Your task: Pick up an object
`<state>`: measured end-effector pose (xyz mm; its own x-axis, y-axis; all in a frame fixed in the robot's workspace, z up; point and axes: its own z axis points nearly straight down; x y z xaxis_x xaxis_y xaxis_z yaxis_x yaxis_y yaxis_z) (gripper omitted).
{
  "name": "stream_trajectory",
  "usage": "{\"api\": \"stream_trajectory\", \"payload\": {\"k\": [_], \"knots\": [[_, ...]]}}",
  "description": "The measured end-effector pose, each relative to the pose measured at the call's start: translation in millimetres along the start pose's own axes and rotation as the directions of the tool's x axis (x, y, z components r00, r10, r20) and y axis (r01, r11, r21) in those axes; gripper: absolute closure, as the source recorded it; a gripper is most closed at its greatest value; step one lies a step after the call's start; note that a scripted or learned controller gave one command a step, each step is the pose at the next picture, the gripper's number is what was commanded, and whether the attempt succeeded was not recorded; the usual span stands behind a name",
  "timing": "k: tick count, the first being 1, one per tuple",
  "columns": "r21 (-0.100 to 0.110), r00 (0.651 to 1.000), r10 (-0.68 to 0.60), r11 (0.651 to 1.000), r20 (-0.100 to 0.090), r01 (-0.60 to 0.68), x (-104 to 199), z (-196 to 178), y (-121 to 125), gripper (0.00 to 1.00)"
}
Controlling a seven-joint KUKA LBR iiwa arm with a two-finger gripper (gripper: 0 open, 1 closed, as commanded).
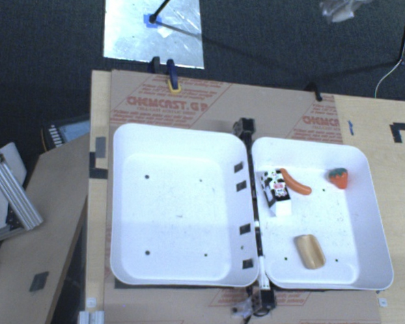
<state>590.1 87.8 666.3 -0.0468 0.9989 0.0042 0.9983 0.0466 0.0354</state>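
The right bin [371, 202] holds several small objects. An orange sausage-shaped piece [295, 183] lies near the bin's left wall, touching a black-and-white block [276, 190] just below it. A small orange and green strawberry-like toy [338, 176] sits toward the back right. A tan bread-like piece [310, 251] rests near the front of the bin.
The left bin [128, 208] stands beside the right one, joined by a black divider strip [254, 216]. Both bins rest on a cardboard sheet [192, 102]. A shiny metal plate [154, 25] lies on the floor at the back, and an aluminium frame [6, 187] stands at the left.
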Motion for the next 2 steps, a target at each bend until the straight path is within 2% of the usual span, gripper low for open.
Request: {"api": "stream_trajectory", "payload": {"k": [2], "knots": [[-0.006,1.0,-0.004,1.0,-0.001,0.004,0,-23,0,1.0]]}}
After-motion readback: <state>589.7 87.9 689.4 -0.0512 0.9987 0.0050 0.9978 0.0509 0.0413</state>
